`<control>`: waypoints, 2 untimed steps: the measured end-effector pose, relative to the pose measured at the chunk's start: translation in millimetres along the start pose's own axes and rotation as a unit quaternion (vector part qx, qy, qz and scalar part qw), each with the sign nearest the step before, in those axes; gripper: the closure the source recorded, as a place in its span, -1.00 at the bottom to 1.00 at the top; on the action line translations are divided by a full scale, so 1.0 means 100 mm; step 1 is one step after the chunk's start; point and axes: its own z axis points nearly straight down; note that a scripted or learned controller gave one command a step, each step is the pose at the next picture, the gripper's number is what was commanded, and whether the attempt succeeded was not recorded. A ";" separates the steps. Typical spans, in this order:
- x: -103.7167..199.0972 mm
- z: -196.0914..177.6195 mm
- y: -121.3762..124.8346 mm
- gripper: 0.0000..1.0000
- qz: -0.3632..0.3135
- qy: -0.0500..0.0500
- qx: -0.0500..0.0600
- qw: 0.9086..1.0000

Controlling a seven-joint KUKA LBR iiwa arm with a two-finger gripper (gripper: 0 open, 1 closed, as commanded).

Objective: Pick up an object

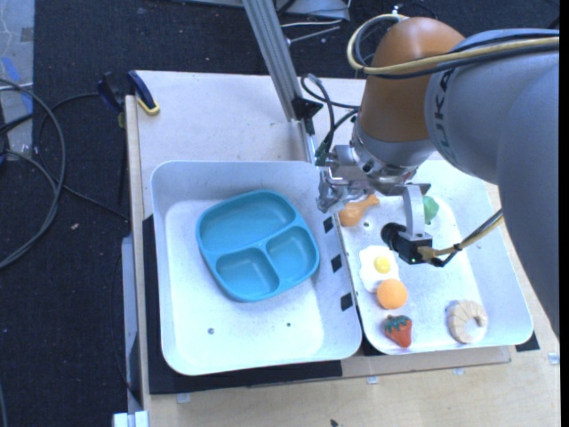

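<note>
Pincer (342,192) hangs at the right bin's (498,327) far-left corner; whether it grips, I cannot tell. An orange toy drumstick (357,209) lies just right of it, long axis running left-right.

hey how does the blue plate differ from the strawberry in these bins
The blue plate lies in the left bin; the strawberry lies in the right bin. The plate is far larger, filling much of its bin's floor, while the strawberry is one of the smaller items. The plate is flat with three compartments; the strawberry is a rounded red lump with a green top. The plate lies alone; the strawberry has an orange ball just above it.
</note>
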 end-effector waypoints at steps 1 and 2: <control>0.53 -0.11 -0.13 1.00 -0.001 0.000 -0.001 1.000; 0.50 -0.11 -0.13 -1.00 0.002 0.000 -0.002 1.000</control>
